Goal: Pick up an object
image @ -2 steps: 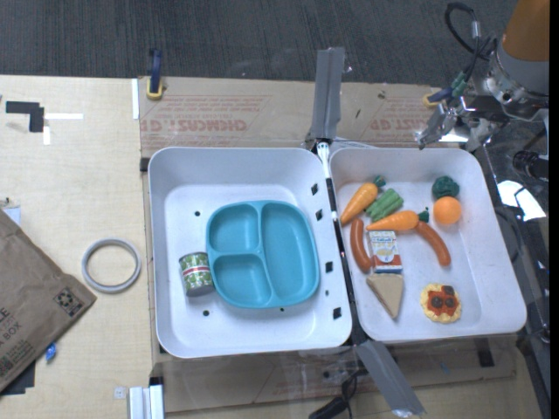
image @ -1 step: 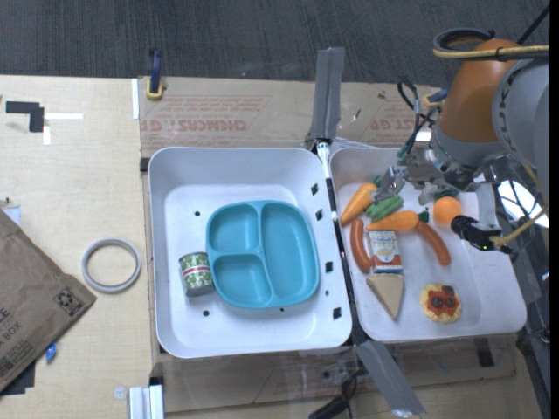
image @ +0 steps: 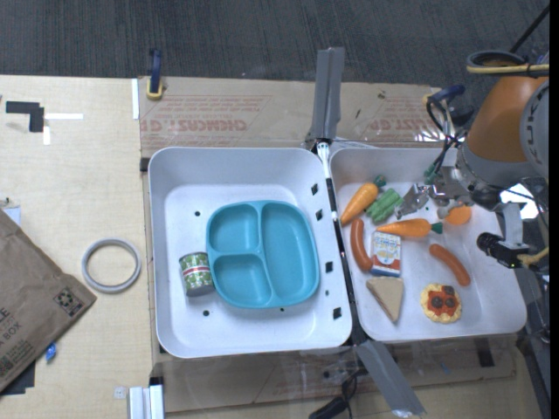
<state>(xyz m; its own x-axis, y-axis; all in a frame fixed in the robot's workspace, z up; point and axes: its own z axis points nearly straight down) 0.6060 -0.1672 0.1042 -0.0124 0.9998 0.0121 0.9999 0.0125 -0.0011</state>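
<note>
Dark carpet lies behind a pale wooden bench carrying 2 white bins. Right of centre, the right bin holds the candidates: a carrot in the middle, a second carrot and a green vegetable at upper left, 2 sausages, a small carton, a bread wedge and a mini pizza. The gripper hovers at the bin's upper part, just above the middle carrot; whether its fingers are wide or narrow I cannot tell. A good grasp likely means straddling the carrot across its narrow width, descending straight, clear of the carton. Left of it, the left bin holds a teal tray and a can.
</note>
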